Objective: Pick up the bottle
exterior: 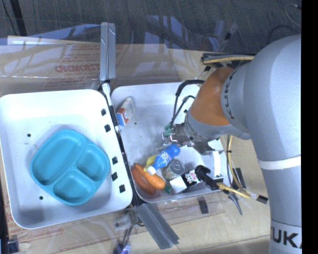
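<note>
While the left bin (16, 115) holds a blue divided tray (70, 166), you see the blue-and-white bottle (165, 156) in the right bin (148, 97), near side, among clutter. Just right of it hangs the gripper (172, 136); finger opening cannot be told.

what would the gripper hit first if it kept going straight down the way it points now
Most likely the blue bottle: the gripper points down into the right bin and sits just above the bottle's upper end. Depth is hard to judge from this slanted view, so it could instead meet the bin floor beside it.
</note>
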Robot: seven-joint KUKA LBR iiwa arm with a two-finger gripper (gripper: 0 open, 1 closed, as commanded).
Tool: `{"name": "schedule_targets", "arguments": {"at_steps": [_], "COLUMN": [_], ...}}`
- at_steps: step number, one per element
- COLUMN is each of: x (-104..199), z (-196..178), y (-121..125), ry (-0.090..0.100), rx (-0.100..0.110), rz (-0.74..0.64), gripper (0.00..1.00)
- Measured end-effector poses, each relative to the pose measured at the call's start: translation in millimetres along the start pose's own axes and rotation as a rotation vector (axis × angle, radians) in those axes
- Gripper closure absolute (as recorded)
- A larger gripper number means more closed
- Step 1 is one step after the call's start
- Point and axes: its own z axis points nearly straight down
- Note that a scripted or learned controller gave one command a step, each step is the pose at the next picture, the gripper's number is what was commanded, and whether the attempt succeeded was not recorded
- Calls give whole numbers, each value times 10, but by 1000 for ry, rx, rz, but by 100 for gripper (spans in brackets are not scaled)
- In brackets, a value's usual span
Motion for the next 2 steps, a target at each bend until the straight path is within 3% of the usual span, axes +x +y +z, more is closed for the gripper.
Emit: {"name": "schedule_targets", "arguments": {"at_steps": [1, 2], "x": [601, 487], "z": [-1056, 5], "y": [357, 756], "ry": [0, -1], "rx": [1, 1], "rz": [-218, -250], "gripper": [100, 100]}}
